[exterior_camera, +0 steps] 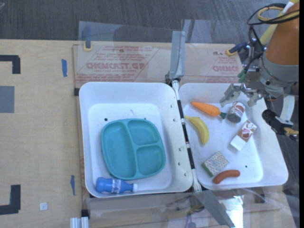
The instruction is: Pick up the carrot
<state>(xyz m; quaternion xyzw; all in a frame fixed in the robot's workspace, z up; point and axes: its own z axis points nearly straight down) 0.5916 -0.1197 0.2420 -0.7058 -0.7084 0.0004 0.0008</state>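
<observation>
Carrot [206, 109] lies near bin wall [182, 122], banana [199, 128] just beside.

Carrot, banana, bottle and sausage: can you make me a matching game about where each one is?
Things:
1. carrot
2. banana
3. blue bottle
4. sausage

Places:
A. left bin, below the teal plate
B. right bin, near its bottom edge
C. right bin, top, beside a small can
D. right bin, just below the carrot

Pairs: 1-C, 2-D, 3-A, 4-B
</observation>
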